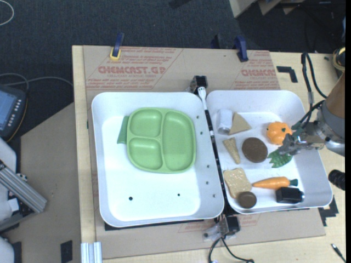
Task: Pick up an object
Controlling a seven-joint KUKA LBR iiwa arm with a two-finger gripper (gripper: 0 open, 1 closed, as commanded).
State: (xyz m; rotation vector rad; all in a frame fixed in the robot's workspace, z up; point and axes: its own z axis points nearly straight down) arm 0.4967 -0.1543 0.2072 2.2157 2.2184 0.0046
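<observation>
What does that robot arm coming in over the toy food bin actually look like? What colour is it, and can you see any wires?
The arm enters from the right as a thick, rounded grey body. It narrows to a small metallic gripper of grey and dark parts over the right bin. Thin black cables loop along the arm's upper side. No markings can be made out at this size.

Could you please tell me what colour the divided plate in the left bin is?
Light green; the divided plate shows in the camera view.

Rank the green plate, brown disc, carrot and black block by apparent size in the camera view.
1. green plate
2. brown disc and carrot: too alike in area to rank
3. black block
</observation>
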